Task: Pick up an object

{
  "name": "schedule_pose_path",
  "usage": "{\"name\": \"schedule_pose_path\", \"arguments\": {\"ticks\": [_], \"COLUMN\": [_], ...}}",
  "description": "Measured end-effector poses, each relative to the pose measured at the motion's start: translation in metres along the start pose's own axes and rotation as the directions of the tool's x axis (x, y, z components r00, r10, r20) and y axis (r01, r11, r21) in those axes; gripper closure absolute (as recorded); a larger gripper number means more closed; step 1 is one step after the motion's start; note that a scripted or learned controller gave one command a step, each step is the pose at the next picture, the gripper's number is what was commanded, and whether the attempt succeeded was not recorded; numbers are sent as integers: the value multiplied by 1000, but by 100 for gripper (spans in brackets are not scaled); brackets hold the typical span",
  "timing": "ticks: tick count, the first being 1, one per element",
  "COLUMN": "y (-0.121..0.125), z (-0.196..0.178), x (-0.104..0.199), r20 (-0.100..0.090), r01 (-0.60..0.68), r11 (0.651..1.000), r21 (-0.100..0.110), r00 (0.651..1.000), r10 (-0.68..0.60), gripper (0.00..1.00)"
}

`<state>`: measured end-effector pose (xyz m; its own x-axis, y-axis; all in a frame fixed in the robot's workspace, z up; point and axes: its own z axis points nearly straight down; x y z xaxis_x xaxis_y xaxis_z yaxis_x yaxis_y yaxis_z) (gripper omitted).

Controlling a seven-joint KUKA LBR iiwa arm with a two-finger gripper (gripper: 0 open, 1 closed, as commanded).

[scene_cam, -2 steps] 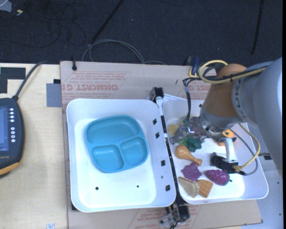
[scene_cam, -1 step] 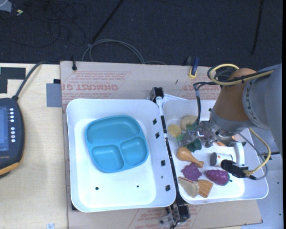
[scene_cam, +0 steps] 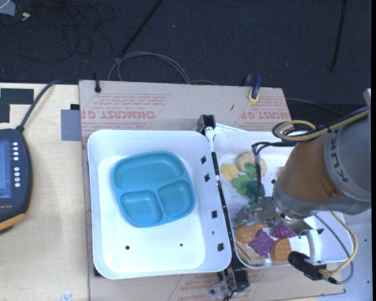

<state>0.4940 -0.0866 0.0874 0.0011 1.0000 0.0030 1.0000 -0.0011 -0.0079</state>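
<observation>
— Cardboard (scene_cam: 175, 108) under both white bins, dark floor behind. See the blue divided tray (scene_cam: 154, 187)? It lies alone in the left bin (scene_cam: 106, 231).

— And the gripper (scene_cam: 255, 213)?

— Right of that tray, low in the right bin (scene_cam: 229, 190), among the toy food — a green piece (scene_cam: 243, 182), a purple one (scene_cam: 261, 242), a waffle-like biscuit (scene_cam: 280, 249). Whether it grips anything, I cannot tell.

The cardboard sheet (scene_cam: 175, 108) under the bins carries red print, upside down from this view; it appears twice along its far edge, and more shows at the near edge, too small to read with certainty. White letters "KU" show on the arm (scene_cam: 338, 162).
</observation>
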Motion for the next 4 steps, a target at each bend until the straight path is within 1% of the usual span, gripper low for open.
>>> {"name": "schedule_pose_path", "arguments": {"ticks": [1, 2, 3, 4], "y": [-10, -19, 110, 152], "z": [0, 0, -2, -2], "x": [-25, 4, -2, -6], "r20": [2, 2, 5, 4], "r01": [1, 2, 5, 5], "r11": [1000, 1000, 1000, 1000], "r21": [-6, -5, -16, -8], "r00": [1000, 1000, 1000, 1000], "r10": [-1, -2, -5, -5], "gripper": [0, 0, 0, 0]}}
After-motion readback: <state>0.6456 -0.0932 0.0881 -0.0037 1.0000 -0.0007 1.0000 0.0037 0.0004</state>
